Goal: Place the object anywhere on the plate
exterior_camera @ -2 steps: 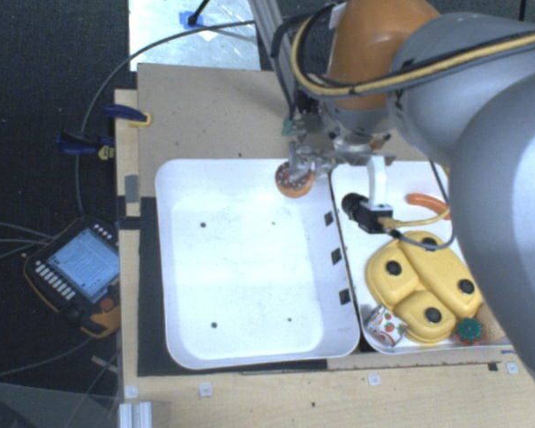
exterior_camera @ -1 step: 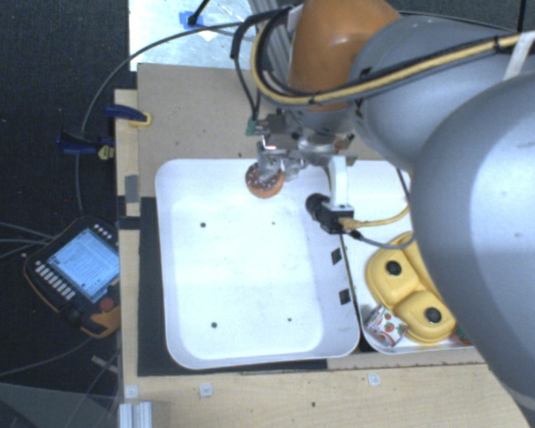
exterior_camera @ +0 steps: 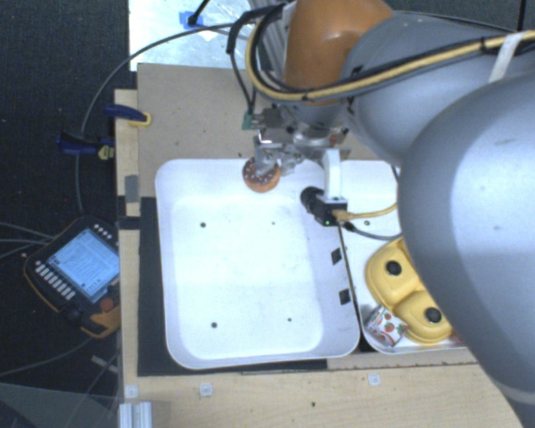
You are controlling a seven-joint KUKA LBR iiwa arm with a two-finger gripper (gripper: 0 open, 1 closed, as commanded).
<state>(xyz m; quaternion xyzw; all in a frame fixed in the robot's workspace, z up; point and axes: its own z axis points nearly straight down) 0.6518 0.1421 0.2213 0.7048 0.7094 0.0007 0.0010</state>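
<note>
A small round brown object point(exterior_camera: 261, 178), shaped like a doughnut, sits at the far rim of the left bin point(exterior_camera: 241, 275). My gripper point(exterior_camera: 265, 167) comes down right onto it, and the fingers close on its top. In the right bin, a white plate with a red flower pattern point(exterior_camera: 385, 327) shows at the near left corner. A lumpy yellow toy point(exterior_camera: 408, 291) lies on the plate. My arm hides most of the right bin and the plate's right side.
A black cable plug and yellow hose point(exterior_camera: 325, 206) hang off the wrist over the gap between the bins. A teach pendant point(exterior_camera: 78, 267) lies off the bench to the left. Clamps point(exterior_camera: 125, 114) grip the bench's left edge.
</note>
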